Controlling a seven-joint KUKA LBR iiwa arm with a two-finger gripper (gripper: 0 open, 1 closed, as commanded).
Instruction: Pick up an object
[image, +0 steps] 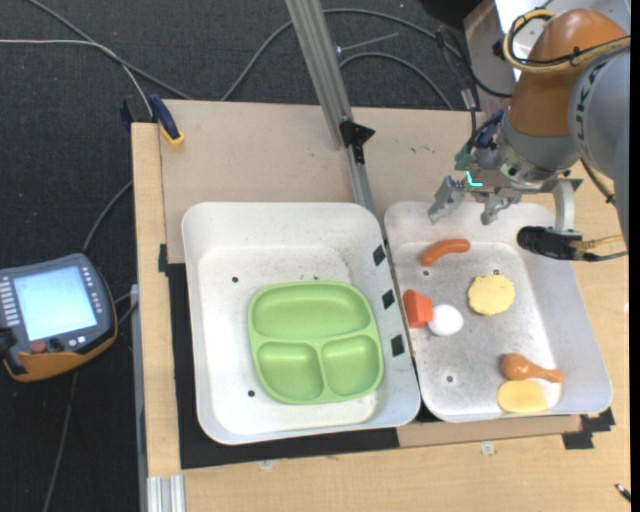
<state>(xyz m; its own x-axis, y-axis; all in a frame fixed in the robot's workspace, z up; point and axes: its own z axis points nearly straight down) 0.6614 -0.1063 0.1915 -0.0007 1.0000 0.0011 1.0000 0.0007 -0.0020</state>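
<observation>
My gripper (470, 207) hangs over the far edge of the right bin (580, 330), its two fingers spread apart and open with nothing between them. Just below it lies an orange sausage (444, 250). Further into the bin sit a round yellow cookie (491, 294), a white egg (446, 321) beside a small red-orange block (416, 307), a brown drumstick (528, 369) and a yellow slice (523, 397) at the near edge.
The left bin (215, 300) holds a green divided plate (316, 340). A metal pole (330, 90) slants across the bench behind the bins. A teach pendant (55, 315) lies on the floor at the left.
</observation>
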